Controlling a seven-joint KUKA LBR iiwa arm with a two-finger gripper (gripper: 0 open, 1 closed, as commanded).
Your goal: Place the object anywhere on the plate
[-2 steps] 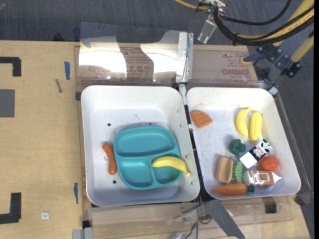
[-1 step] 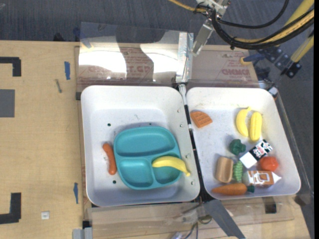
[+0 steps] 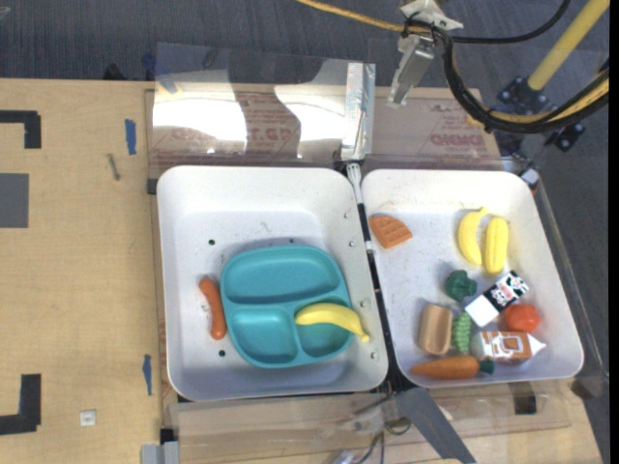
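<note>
- Two white bins sit side by side on the bench: left bin (image 3: 184, 201), right bin (image 3: 426, 196).
- Left bin holds a teal divided plate (image 3: 271, 288). A yellow banana (image 3: 332, 320) lies on the plate, across its lower right compartment, one tip reaching over the plate's right rim.
- An orange-red sausage (image 3: 214, 307) lies on the left bin's floor, just beside the plate's left edge, off the plate.
- Right bin, upper part: an orange wedge-shaped piece (image 3: 390, 230) near the left wall; a pair of yellow bananas (image 3: 483, 240) toward the right.
- Right bin, lower part, a close cluster: green broccoli-like item (image 3: 459, 284), tan bread-like piece (image 3: 435, 328), carrot (image 3: 446, 367) along the front, red tomato (image 3: 522, 318), black-and-white cow-patterned item (image 3: 509, 289), small carton (image 3: 510, 346).
- Gripper (image 3: 405, 77) hangs above the bench behind the bins, beyond the right bin's far left corner, well apart from everything in them. Nothing sits between the fingers; they look close together, but whether open or closed cannot be told from this angle.
- Yellow and black cables (image 3: 542, 66) trail at upper right.
</note>
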